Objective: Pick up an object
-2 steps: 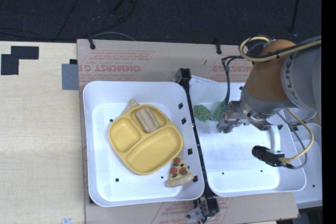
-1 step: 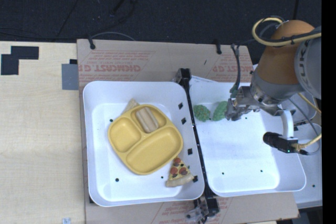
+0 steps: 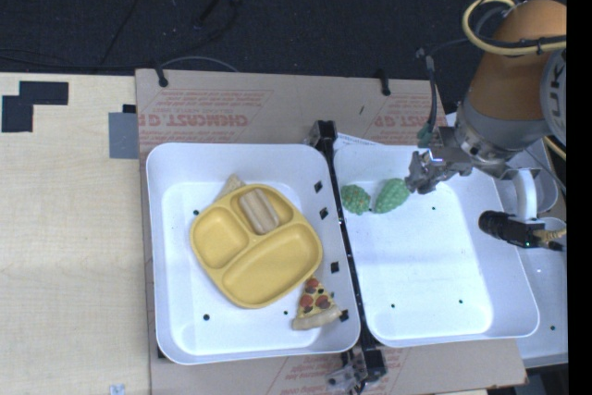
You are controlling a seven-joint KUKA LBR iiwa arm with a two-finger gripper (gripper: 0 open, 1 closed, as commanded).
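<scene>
Reaching into the right bin [image 3: 481, 310] from your right, your gripper [image 3: 418, 178] is hovering just beside the nearer of two green toys [image 3: 392, 195], jaws' state impossible to tell, and you are likely facing something light and soft, best pinched across its middle.

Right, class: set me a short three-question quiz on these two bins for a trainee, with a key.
1. True or false: the yellow tray lies in the right bin.
2. Which toy lies by the left bin's lower right corner? A pizza slice B banana C cup
3. Fill in: the hand is next to a ____ toy.

Key: 1 false; 2 A; 3 green.
</scene>
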